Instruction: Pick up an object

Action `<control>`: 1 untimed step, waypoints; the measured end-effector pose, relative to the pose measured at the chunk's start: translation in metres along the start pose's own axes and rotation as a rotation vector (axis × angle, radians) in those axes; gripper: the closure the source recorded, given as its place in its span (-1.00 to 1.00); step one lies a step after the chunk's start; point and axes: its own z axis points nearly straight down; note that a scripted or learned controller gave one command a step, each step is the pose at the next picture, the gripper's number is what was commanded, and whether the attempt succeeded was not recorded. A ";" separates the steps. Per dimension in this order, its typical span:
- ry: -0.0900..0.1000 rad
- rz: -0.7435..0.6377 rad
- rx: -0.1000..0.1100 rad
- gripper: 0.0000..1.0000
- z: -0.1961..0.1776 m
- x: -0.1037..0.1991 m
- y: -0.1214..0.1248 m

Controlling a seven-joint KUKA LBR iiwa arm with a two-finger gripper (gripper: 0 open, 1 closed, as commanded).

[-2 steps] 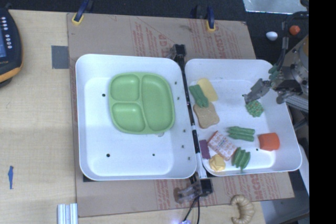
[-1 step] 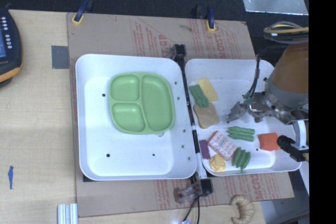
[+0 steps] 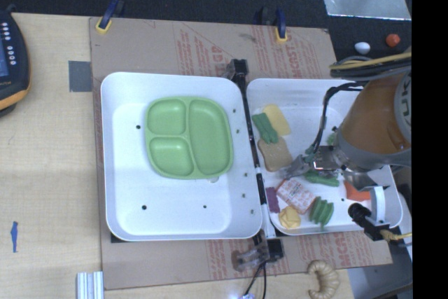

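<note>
While jaws (image 3: 302, 166) hover, tan block (image 3: 274, 155) and wrapped snack (image 3: 297, 194) crowd them.

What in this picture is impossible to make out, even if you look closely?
- Gripper, camera view: too small and blurred among the toys to tell whether it grips anything.
- Right bin: its right part lies under the arm.
- Packet: its print is too small to read.
- Handheld controller: cut off by the left edge.
</note>
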 end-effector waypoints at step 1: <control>0.009 -0.004 0.015 -1.00 -0.028 -0.035 0.058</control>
